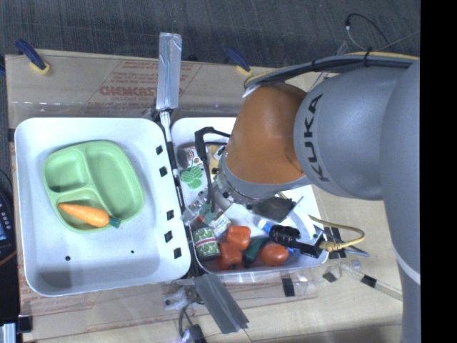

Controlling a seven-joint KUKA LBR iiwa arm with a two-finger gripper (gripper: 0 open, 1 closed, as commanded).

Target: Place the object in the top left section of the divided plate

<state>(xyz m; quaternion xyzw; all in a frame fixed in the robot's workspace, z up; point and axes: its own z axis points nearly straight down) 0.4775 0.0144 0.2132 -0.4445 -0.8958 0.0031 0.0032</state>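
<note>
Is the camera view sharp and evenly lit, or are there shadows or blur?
Camera view: the green divided plate and carrot look fairly sharp under even light; a soft shadow lies in the left bin's lower corner; the arm is close, bulky and slightly soft.

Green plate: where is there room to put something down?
On the green plate, the top left section and the big right section are bare; the carrot fills the bottom left one. The right bin is crowded with toys under the arm.
</note>
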